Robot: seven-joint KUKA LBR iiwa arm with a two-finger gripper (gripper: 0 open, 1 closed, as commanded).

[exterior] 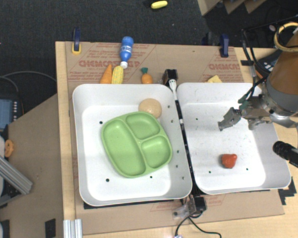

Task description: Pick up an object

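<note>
Red, a small rounded object [229,160] is lying on the right bin [203,148] floor, below the end effector [232,118] and well apart from it. Whether its fingers are parted cannot be told. Far left, a green divided plate [136,144] is sitting.

2 white bins: left [84,133], right [258,177]. 1 green divided plate [136,144], 1 beige ball [150,107], 1 red obj [229,160]. Behind bins: 1 bottle [125,51], 1 corn [117,75], 2 carrots [106,75] [146,77].

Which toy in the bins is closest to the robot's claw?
The red toy, alone in the right bin below the gripper. The tan ball and green plate lie farther off in the left bin.
</note>
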